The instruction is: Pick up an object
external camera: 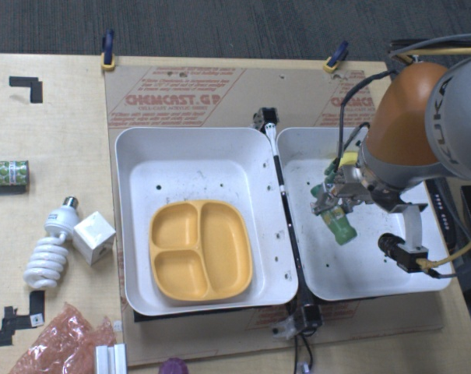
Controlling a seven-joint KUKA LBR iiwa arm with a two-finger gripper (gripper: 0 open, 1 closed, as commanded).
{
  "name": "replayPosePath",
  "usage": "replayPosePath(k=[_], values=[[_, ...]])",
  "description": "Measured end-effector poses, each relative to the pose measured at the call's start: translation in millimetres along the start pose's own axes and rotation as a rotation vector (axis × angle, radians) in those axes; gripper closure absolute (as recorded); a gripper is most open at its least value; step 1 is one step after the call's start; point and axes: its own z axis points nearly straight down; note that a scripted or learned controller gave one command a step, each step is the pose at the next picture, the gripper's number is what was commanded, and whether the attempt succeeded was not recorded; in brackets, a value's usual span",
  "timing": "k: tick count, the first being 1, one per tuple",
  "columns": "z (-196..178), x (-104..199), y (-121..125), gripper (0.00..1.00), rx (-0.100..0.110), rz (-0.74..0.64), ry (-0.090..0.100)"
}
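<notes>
My gripper (328, 203) is low over the left half of the right white bin (360, 283), under the orange band of the wrist. A small green object (341, 229) lies on the bin floor and touches the gripper's tip on its lower right side. Whether the green object is held cannot be told from this view. A second green and yellow bit (332, 168) shows just above the gripper, partly hidden by the wrist. In the left bin (134, 142) lies a yellow divided plate (200, 249).
On the bench left of the bins lie a white spiral bulb (48, 248), a white cube (93, 237), a small green can (11, 174) and a red mesh bag (56, 341). The rims of the two bins meet between plate and gripper.
</notes>
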Motion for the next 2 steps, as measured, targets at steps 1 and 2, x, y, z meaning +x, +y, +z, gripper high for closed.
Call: replayPosePath(k=[1,2], values=[[-20,5,-26,1.00,0.002,0.001,0.001],[-28,7,-38,1.00,0.001,0.001,0.001]])
